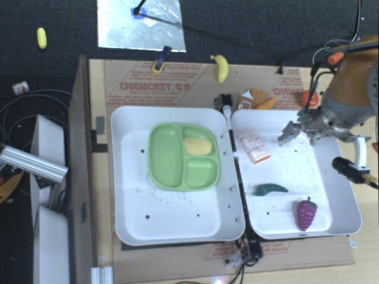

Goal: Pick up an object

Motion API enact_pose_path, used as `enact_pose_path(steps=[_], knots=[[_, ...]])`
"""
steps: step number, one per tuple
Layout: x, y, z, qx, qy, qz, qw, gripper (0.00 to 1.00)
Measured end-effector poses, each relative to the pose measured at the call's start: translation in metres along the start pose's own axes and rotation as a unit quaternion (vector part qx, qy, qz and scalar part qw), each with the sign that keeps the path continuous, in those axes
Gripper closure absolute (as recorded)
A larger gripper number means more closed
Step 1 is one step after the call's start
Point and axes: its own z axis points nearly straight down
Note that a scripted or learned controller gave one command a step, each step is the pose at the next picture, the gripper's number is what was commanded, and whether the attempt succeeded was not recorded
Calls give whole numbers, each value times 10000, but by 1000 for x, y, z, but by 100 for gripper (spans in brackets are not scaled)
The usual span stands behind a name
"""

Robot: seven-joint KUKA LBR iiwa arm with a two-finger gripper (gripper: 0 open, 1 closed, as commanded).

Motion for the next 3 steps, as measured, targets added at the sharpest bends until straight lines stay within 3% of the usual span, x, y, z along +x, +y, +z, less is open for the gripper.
enact_pose_path(steps=[1, 2, 3], knots=[[-25, -86, 53, 94, 20, 27, 10000, 0], [-14, -112, 17, 48, 16, 2, 10000, 0], [-42, -111, -11, 33, -1, 8, 10000, 0]])
